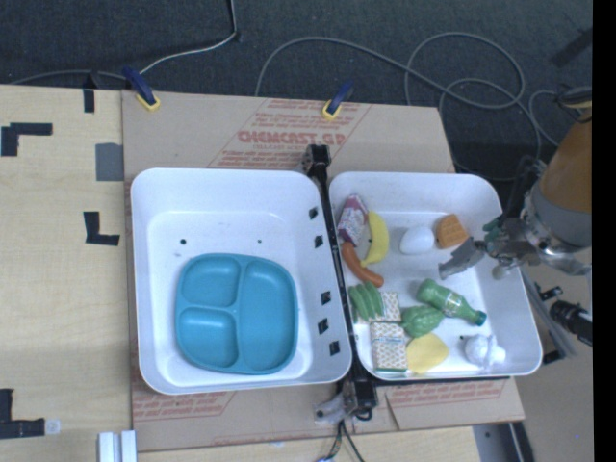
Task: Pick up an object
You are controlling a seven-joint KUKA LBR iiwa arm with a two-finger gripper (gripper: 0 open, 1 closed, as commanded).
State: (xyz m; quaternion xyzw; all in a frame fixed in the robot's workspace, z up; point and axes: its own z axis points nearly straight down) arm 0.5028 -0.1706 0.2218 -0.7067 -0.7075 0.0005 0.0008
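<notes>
robot gripper poised at the right rim of a bin of toy food

two shallow white bins are seen from above, set side by side on a cardboard sheet. in the left bin [154, 200] a blue divided plate [236, 313] is laid flat, toward the near side.

the right bin [423, 183] is filled with small toy foods. along its left wall a purple and white packet [351, 221] is found, with a yellow banana [377, 237] just beside it and an orange carrot [362, 265] below. near the middle a white egg-shaped piece [417, 241] is placed next to an orange lump [449, 230]. a green bottle [449, 300] is laid on its side toward the right. nearer the front, green leafy vegetables [367, 302], a patterned packet [389, 344], a yellow lemon [427, 353] and a small white object [480, 350] are gathered.

the gripper [469, 251] is seen over the right rim of this bin, reaching in from the right, just right of the orange lump and above the green bottle. one grey finger [458, 259] is stretched toward the bin's middle. nothing appears to be held between the fingers, though how wide they are spread cannot be told from this slant.
</notes>
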